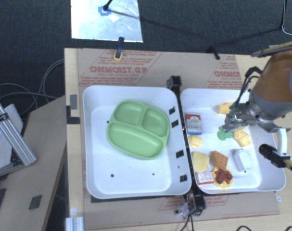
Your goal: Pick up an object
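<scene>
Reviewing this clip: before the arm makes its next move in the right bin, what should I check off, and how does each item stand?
1. Claw is over the right bin: ok.
2. A target lies beneath it, the green toy: ok.
3. Toy between the claw's fingers: cannot tell.
4. Neighbours clear of target: not ok, the yellow ridged piece sits right beside it.
5. Green divided plate in the left bin is out of the way: ok.
</scene>
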Controlling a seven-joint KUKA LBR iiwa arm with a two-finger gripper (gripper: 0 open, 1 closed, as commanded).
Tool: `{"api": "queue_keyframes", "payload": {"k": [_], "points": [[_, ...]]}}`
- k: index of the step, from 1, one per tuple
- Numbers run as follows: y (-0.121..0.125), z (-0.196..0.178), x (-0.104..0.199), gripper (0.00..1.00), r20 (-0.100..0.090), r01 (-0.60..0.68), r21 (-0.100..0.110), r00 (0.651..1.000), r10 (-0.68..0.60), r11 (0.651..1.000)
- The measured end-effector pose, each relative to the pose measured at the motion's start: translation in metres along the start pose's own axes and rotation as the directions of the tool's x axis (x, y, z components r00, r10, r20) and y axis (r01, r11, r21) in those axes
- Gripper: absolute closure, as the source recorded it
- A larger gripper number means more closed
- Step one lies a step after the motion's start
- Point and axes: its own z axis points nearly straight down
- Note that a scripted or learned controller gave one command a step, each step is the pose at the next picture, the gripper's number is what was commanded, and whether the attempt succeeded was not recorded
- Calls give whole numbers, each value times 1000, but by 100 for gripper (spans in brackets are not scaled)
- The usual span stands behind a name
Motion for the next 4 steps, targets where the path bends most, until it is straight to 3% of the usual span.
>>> {"api": "queue_keyframes", "payload": {"k": [1, 2, 3, 4], "points": [[2, -43, 0, 100, 0, 1, 0, 1000, -1, 1000], [53, -40, 34, 100, -1, 5, 0, 1000, -5, 1000], [39, -32, 33, 100, 0, -3, 5, 1000, 3, 1000], [42, -51, 37, 100, -1, 1, 3, 1000, -1, 1000]]}}
